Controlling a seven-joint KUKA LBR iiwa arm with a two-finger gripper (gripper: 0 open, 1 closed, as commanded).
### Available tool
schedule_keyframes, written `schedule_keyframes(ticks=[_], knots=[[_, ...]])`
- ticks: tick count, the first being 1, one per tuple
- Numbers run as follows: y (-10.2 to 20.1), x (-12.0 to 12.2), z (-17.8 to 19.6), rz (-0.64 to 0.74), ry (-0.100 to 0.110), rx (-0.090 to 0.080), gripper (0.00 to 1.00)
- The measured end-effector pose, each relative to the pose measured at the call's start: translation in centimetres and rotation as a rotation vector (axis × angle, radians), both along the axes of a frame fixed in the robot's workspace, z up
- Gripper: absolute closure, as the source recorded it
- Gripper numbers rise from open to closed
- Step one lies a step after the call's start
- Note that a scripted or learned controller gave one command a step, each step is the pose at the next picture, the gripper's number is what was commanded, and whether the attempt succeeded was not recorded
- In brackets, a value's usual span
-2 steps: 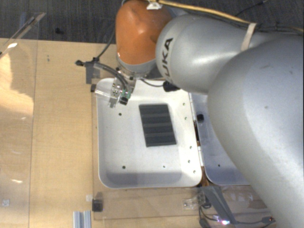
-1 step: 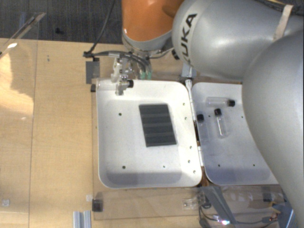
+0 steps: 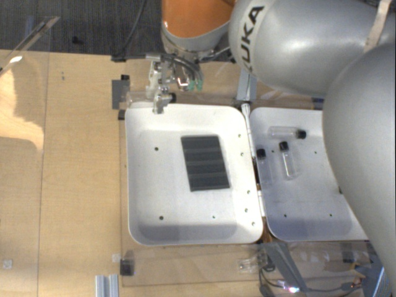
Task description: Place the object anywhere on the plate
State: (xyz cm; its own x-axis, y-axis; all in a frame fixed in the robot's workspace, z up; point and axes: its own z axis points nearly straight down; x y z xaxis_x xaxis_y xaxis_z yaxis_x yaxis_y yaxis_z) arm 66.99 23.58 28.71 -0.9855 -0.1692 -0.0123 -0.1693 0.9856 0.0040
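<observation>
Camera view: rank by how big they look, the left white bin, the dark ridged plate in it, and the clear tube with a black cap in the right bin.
1. left white bin
2. dark ridged plate
3. clear tube

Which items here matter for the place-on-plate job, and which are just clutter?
Job items:
- dark ribbed plate in the left bin
- clear vials with black caps in the right bin, probably the objects to place
- claw, at the left bin's far edge

Just there:
- small dark blocks on the bench
- cables
</observation>
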Motion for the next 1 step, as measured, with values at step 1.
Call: schedule_keyframes(ticks=[1], knots=[[-1.04,0.28,-17.64,-0.155,0.004,-0.012,1.00]])
